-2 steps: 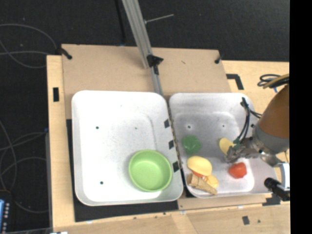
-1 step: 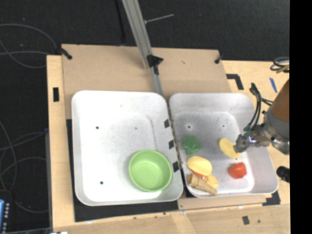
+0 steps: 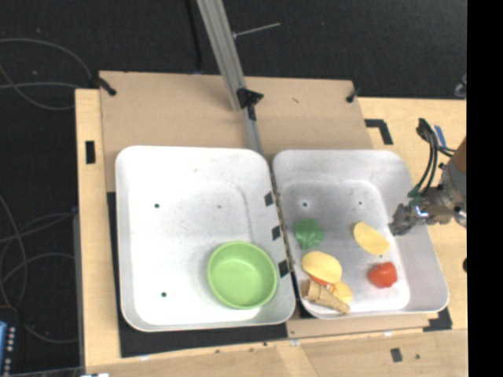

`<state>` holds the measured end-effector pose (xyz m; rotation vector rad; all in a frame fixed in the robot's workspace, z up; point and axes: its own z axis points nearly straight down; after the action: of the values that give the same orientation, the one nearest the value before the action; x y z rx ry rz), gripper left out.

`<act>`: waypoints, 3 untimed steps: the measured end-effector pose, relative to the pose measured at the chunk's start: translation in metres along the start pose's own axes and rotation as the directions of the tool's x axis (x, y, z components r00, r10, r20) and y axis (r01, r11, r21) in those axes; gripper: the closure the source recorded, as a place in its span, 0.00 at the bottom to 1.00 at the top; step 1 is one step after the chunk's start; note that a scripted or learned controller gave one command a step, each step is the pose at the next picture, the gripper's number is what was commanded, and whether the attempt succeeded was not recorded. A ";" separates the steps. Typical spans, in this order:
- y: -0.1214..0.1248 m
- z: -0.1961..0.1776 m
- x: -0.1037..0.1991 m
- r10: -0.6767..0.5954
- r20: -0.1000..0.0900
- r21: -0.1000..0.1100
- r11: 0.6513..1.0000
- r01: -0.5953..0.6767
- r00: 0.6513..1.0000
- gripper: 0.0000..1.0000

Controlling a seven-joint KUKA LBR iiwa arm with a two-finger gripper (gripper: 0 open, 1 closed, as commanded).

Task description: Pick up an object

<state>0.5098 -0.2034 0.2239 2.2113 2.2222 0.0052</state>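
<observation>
The right bin (image 3: 338, 171) holds several small objects: a green lump (image 3: 308, 232), a yellow oval piece (image 3: 371, 239), a red piece (image 3: 383, 275), a yellow-and-red rounded piece (image 3: 322, 266) and a tan piece (image 3: 328, 295) near the front rim. A green bowl (image 3: 242, 274) sits in the left bin (image 3: 181, 187) at its front right. My gripper (image 3: 402, 216) reaches in from the right edge, over the right bin's right rim, just right of the yellow oval piece. Nothing shows between its tips.
A metal pole (image 3: 224, 45) slants down from the top to the back of the bins. Cables (image 3: 428, 144) hang by the arm at the right. The bins rest on a tan board (image 3: 220, 108) with dark floor around it.
</observation>
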 end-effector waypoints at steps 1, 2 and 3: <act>0.006 -0.049 -0.009 -0.001 0.001 0.000 1.000 0.001 1.000 1.00; 0.008 -0.076 -0.010 -0.002 -0.001 0.003 1.000 0.002 1.000 1.00; 0.025 -0.058 0.036 -0.001 -0.001 0.007 1.000 0.001 1.000 1.00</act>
<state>0.5339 -0.1669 0.2822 2.2146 2.2270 -0.0012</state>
